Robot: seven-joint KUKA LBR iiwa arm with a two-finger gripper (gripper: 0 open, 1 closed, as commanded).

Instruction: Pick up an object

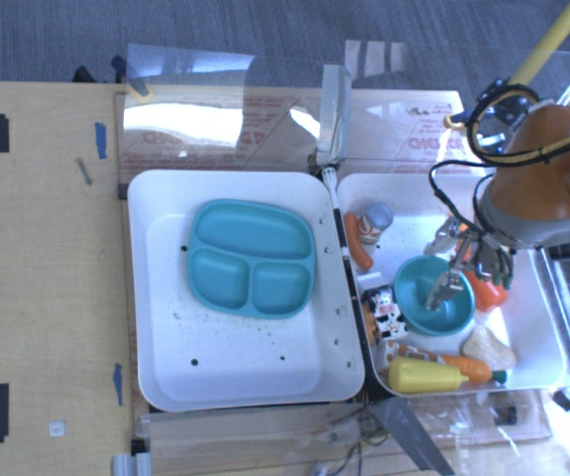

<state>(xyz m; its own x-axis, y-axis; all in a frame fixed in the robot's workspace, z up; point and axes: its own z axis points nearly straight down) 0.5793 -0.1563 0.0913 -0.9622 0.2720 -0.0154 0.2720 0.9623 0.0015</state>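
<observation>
Bowl (433, 297), teal, stood in right bin (532, 355), centre. Judged light, rigid, slick plastic; best gripped at rim. Gripper (451, 286) hung over its three o'clock rim; jaws' spread indiscernible.

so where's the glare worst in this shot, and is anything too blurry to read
In the camera view, glare is strongest on the clear panel behind the left bin, a washed-out white streak. The divided teal plate reads sharp. The gripper over the teal bowl in the right bin is soft and cluttered, so its fine detail is unclear.
</observation>
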